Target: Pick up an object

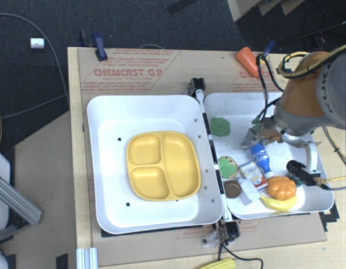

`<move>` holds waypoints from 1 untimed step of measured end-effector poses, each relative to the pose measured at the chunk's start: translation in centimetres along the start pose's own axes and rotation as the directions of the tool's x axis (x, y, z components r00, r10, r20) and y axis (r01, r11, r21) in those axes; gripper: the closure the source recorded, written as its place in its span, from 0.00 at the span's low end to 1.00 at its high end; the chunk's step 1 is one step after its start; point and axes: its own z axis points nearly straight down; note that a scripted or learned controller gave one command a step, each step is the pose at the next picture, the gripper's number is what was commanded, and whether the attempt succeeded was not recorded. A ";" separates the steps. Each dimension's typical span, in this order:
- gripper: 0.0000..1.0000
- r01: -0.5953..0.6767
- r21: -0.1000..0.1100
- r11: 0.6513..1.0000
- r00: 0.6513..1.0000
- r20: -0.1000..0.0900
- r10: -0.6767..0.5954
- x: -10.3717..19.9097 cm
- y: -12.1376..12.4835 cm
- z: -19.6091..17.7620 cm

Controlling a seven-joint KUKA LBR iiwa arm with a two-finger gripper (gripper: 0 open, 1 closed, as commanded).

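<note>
- Camera view, layout: two white bins sit side by side on the bench. The left bin [106, 122] holds a yellow divided tray [162, 165]. The right bin [234, 102] holds the loose items.
- Camera view, candidates: a green piece [220, 126] lies at the far left of the right bin. A blue-and-white bottle [261, 159] lies near the middle. An orange pumpkin-like item [281, 187] touches a banana [279, 203] at the near edge. A brown round item [233, 189] and a patterned disc [226, 166] lie by the divider.
- Camera view, my position: my gripper [261, 133] is low over the right bin, just beyond the bottle's upper end.
- Finger state: I cannot tell whether my fingers are apart or together. Nothing is visibly between them.
- Step in hand: judged as approach to the bottle, with no grasp yet made.
- Next move: likely centre over the bottle body, align across its narrow width, descend, then close.
</note>
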 end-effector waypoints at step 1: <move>1.00 0.004 -0.001 1.000 1.000 -0.001 -0.004 7.4 -1.7 -9.1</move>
